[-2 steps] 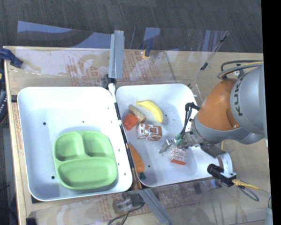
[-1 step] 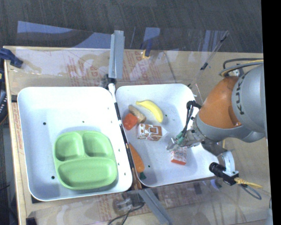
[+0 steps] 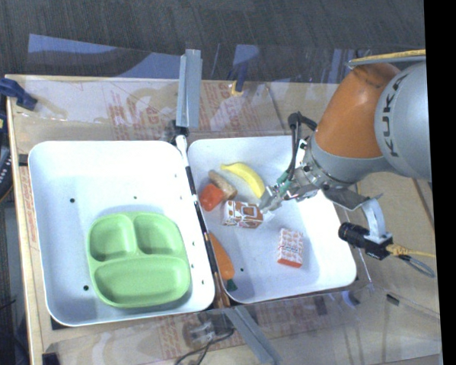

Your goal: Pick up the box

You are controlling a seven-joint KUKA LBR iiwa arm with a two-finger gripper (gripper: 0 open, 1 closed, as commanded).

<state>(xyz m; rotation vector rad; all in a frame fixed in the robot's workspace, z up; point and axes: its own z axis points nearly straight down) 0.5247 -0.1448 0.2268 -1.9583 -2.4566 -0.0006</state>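
Reaching in from the right, the grey and orange arm (image 3: 363,133) puts its end effector (image 3: 273,196) low in the right bin (image 3: 324,264). I cannot tell if it is open or closed. It sits just beside a small brown box (image 3: 242,214). A banana (image 3: 244,178) and a red thing (image 3: 211,196) lie near. Another box (image 3: 291,248) lies apart. A green tray (image 3: 137,260) sits in the left bin (image 3: 52,179).

White bins (image 3: 105,158); green tray (image 3: 138,260); yellow banana (image 3: 245,177); red tomato (image 3: 211,196); orange carrot (image 3: 222,260); two boxes (image 3: 242,214), white with red-brown print; grey arm (image 3: 393,123) with orange band.
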